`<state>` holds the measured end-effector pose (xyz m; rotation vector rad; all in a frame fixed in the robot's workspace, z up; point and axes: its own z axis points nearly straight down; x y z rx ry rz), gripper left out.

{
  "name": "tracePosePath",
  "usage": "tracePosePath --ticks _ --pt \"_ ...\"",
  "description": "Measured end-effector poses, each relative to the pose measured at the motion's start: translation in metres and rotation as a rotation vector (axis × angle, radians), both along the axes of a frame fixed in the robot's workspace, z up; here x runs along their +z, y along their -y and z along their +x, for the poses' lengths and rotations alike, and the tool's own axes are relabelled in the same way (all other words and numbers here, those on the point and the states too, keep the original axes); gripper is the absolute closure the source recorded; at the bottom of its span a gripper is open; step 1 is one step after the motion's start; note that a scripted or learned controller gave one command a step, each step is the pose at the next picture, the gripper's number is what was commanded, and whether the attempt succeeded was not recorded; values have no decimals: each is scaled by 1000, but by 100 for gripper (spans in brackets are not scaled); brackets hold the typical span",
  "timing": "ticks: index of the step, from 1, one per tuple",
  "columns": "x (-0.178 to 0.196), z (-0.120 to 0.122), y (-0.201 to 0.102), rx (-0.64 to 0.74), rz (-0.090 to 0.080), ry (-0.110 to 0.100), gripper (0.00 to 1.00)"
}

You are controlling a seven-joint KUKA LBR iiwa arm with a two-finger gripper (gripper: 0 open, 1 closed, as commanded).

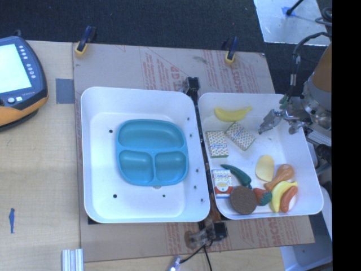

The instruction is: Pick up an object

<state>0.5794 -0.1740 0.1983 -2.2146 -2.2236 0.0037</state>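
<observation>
The right bin (pixel 299 145) holds several toy foods. A yellow banana (pixel 231 114) lies at its far edge, with two patterned cracker packs (pixel 217 143) (pixel 241 135) just below it. Nearer the front are a pale yellow slice (pixel 264 167), a green pepper (pixel 237 174), a small carton (pixel 222 182), a brown round cookie (pixel 243 200) and an orange and yellow cluster (pixel 283 189). My gripper (pixel 278 126) hangs over the bin's upper right part, right of the cracker packs, open with nothing between its fingers.
The left bin (pixel 96 151) holds a blue divided plate (pixel 151 151). A tablet-like controller (pixel 17 75) lies at the bench's far left. Clamps (pixel 83 41) (pixel 230 49) pin the cardboard sheet at the back. A black bracket (pixel 192 86) sits between the bins.
</observation>
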Motion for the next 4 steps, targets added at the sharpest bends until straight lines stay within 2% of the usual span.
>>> tracePosePath --ticks 1,2,3,4 --pt "-100 19 -32 2 -1 -2 0" --pt "-106 58 -79 3 -2 0 0" --pt "-106 77 -80 0 0 1 0" --pt "-107 25 -68 1 -2 -1 0"
